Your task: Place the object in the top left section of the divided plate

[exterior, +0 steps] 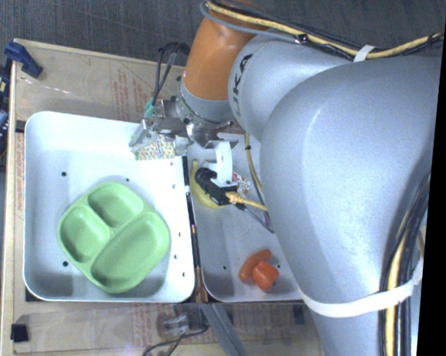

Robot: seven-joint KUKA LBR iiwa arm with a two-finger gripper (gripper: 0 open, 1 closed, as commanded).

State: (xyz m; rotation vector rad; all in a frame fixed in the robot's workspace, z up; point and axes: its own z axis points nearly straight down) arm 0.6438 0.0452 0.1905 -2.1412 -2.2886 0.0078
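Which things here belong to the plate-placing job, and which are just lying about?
Job: green plastic divided plate; speckled yellowish object under the gripper.
Lying about: orange rounded object in the right white bin; blue clamp at the view's top left.

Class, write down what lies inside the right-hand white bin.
An orange object lies in the right bin, near its lower edge. The grey arm covers most of that bin, so whatever lies beneath it is hidden.
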